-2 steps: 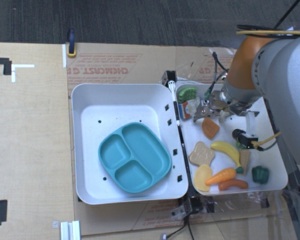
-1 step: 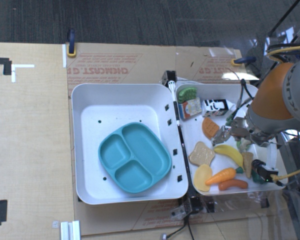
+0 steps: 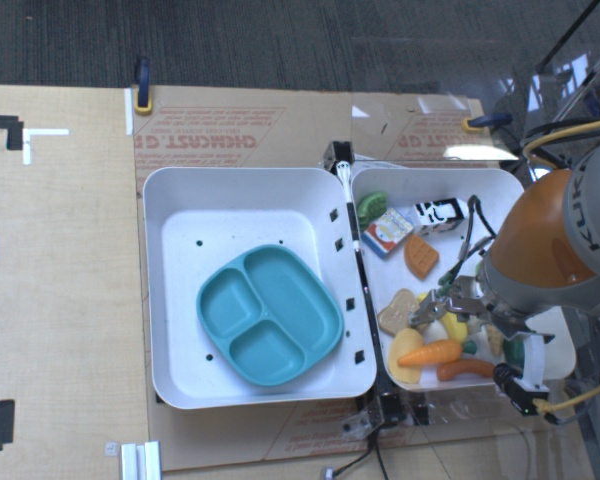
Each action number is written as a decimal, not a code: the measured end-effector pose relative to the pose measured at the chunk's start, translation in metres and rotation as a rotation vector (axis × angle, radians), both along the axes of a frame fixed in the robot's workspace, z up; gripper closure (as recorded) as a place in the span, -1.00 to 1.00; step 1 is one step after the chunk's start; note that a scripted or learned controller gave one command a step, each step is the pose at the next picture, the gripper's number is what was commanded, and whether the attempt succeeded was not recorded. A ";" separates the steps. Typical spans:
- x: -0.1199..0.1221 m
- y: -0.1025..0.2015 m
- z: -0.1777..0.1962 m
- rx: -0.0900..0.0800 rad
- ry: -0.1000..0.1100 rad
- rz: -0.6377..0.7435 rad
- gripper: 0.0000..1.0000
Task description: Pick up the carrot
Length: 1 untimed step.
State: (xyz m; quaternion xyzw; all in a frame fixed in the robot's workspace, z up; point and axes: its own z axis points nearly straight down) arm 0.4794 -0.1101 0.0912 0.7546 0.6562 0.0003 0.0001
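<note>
Carrot [image 3: 430,354] lies on its side near the front of the right bin [image 3: 432,177], its thick end toward the arm and its tip toward the bin divider. It rests against a pale yellow piece [image 3: 405,346] on its left, and a red-orange sausage-like piece [image 3: 464,369] lies just in front of it. Above it sit a tan bread-like slice [image 3: 395,315] and some small yellow bits [image 3: 456,326].

The claw [image 3: 442,303] hangs over the middle of the right bin, just behind the carrot and apart from it; whether it is wide or narrow I cannot tell, since the metal parts blur together there. The arm [image 3: 542,238], with its orange band, covers the bin's right side.

Farther back in the right bin are an orange-brown biscuit shape [image 3: 420,257], a small blue-and-red carton [image 3: 388,234], a green item [image 3: 371,207] and a black-and-white carton [image 3: 439,213].

The left bin [image 3: 180,198] holds a teal divided plate [image 3: 269,314]. Both bins stand on cardboard on the tabletop [image 3: 50,318].
</note>
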 end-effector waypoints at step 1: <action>0.000 -0.052 0.082 -0.002 0.006 -0.110 -1.00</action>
